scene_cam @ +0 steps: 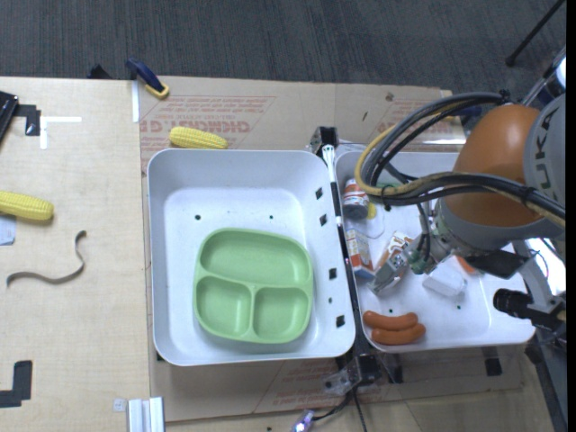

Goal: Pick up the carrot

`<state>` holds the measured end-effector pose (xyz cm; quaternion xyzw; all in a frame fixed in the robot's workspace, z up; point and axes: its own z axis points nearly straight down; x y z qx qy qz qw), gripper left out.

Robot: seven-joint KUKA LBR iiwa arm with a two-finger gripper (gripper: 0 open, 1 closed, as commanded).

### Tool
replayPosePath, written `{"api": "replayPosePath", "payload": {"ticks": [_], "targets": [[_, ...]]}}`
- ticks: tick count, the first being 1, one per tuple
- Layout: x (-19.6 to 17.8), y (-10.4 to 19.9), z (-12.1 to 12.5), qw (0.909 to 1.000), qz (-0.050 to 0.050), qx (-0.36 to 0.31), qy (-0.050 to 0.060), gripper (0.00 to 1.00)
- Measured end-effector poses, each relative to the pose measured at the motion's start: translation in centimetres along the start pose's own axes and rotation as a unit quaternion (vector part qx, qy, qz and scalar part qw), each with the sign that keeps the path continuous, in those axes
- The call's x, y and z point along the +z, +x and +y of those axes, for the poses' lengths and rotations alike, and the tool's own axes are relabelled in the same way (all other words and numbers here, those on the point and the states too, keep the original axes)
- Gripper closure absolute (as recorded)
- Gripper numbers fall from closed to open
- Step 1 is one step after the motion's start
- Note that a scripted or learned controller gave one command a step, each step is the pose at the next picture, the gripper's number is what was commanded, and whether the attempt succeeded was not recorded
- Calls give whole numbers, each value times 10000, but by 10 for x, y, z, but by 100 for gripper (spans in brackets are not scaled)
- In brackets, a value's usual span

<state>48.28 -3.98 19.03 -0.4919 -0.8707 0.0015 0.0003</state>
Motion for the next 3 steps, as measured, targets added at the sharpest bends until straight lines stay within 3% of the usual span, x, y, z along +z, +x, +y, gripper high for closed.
{"api": "replayPosePath", "payload": {"ticks": [1, 2, 3], "targets": [[99, -56, -40, 10000, -2, -94, -11, 0], [100, -87, -56, 9855, 100, 1691, -20, 0], [99, -89, -53, 9633, 159, 2679, -53, 0]]}}
